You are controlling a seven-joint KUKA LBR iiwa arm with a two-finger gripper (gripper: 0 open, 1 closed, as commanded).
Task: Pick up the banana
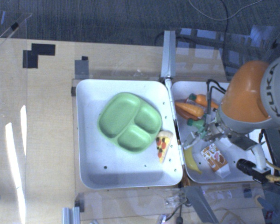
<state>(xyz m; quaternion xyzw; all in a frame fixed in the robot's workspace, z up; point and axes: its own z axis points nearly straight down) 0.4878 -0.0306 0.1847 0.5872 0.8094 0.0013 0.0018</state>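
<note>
Right-hand bin [252, 176], near corner against the dividing wall: banana [192, 158], yellow, lying lengthwise along the bin's left edge, partly under the reaching arm [246, 99]. End effector [206, 130] just above and beside its far end; how far open, and whether anything is in it, impossible to tell from this angle. Likely light, probably a smooth-skinned toy, curved and a little slick; best taken across the narrow middle, since the ends taper and may slip out. Tight quarters: bin wall touching one side, a printed packet [214, 157] just beside the other. Carrots [190, 108] near the far wall of the same bin. Left-hand bin [91, 125]: green divided plate [129, 121], pizza slice [163, 145] at its corner. Pale wooden desk [37, 143] beneath, dark carpet [107, 8] and a looping cable [214, 8] beyond.
</note>
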